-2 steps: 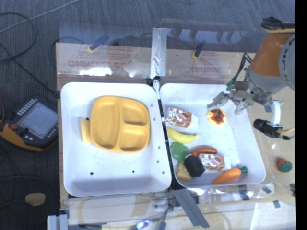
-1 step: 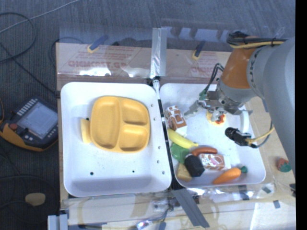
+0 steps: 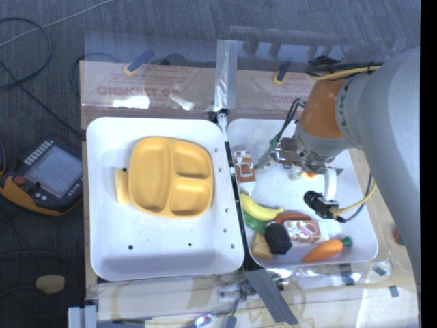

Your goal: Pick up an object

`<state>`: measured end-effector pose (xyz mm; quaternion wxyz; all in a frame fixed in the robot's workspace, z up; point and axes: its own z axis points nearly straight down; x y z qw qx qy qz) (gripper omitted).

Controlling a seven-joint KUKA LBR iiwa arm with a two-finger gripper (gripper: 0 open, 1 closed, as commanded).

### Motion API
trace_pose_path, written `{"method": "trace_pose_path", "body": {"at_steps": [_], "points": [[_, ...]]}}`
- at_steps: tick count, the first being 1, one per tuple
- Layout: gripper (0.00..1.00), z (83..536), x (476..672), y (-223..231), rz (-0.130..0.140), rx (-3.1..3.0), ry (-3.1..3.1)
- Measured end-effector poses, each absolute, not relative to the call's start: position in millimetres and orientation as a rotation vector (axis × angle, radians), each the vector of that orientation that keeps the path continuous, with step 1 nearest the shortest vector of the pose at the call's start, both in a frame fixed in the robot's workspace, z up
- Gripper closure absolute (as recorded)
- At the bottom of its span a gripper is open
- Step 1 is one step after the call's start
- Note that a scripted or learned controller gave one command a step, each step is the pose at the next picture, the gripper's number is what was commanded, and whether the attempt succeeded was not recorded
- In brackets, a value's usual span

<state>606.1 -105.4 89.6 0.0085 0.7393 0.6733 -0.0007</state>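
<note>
Objects, a banana (image 3: 258, 209), carrot (image 3: 323, 250) and black block (image 3: 277, 238), lie at 6 o'clock in the right bin (image 3: 362, 203). Above them the hand (image 3: 307, 170) hangs; whether it grips anything is unclear. A yellow tray (image 3: 171, 176) fills the left bin (image 3: 102, 203) on the bench (image 3: 157, 87).

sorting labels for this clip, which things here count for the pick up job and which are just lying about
For the job:
- pincer, over the right bin
- banana
- carrot
- black block
- red packet
- small brown box

Just lying about:
- yellow divided tray in the left bin
- handheld controller on the floor
- cables
</note>
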Motion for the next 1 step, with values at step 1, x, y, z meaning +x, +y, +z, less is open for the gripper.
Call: {"method": "trace_pose_path", "body": {"at_steps": [1], "points": [[0.00, 89.0, 535.9, -129.0, 0.008, 2.354, 2.064]]}}
